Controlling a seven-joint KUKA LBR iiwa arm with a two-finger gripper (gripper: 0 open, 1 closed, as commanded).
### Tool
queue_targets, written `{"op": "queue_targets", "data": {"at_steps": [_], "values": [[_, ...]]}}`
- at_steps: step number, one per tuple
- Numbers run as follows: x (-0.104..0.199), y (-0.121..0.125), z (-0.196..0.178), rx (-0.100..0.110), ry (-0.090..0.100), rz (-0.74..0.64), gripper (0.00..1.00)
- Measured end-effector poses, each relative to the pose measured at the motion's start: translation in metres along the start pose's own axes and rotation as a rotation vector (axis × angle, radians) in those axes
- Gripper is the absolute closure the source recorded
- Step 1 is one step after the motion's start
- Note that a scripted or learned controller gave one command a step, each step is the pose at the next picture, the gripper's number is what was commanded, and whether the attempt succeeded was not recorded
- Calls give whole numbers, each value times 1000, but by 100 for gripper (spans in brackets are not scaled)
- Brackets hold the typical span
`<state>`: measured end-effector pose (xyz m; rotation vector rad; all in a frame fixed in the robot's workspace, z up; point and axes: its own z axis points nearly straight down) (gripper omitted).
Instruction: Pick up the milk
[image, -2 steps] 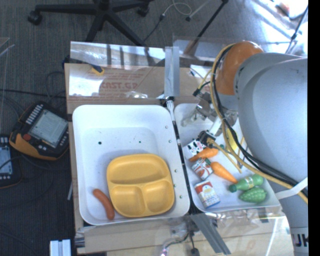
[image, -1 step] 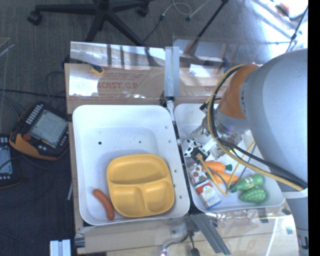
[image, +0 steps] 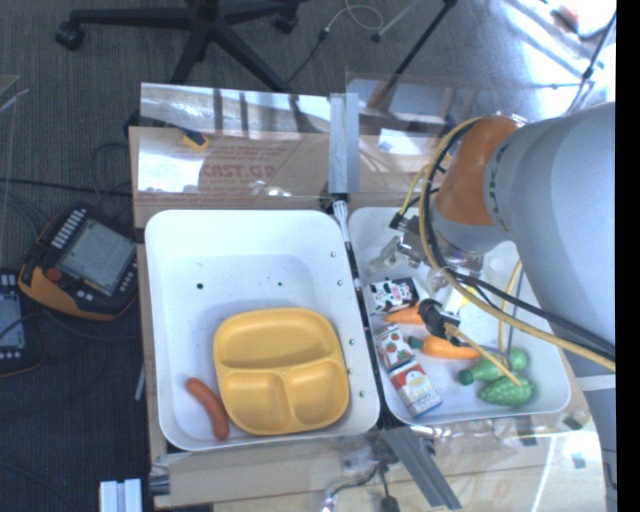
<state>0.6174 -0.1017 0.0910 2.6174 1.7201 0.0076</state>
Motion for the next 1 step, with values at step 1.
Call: {"op": "queue_targets", "data": {"at_steps": [1], "values": [[16,42,1,55,-15,427,0]]}}
